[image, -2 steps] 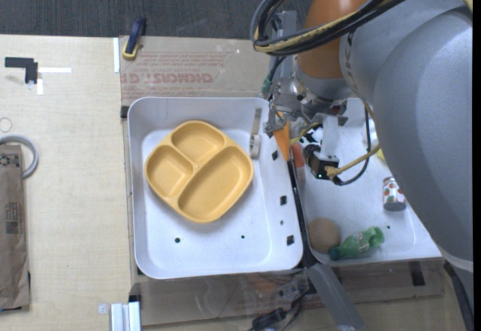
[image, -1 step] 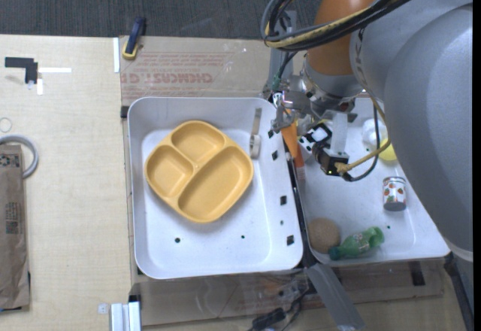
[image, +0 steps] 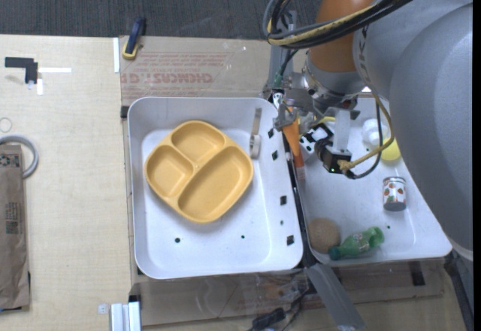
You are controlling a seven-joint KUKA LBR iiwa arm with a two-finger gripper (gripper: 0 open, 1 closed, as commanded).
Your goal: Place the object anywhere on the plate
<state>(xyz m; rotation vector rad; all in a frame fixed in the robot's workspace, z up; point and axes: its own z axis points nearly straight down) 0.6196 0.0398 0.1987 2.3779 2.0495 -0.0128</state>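
Observation:
A yellow plate (image: 199, 169) with three compartments lies in the left white bin (image: 150, 247), towards its upper left. My gripper (image: 289, 125) hangs over the wall between the two bins, to the right of the plate and apart from it. A slim orange object (image: 296, 150) shows right under the gripper along that wall; whether it is gripped is hidden by the wrist. A thin grey piece (image: 255, 132) stands just inside the left bin's right side, near the plate's upper right rim.
The right bin (image: 428, 243) holds a white object (image: 370, 131), a yellow ball (image: 390, 150), a small can (image: 394, 193), a brown round thing (image: 325, 232) and a green bottle (image: 358, 243). The arm's bulk covers the right bin's upper right.

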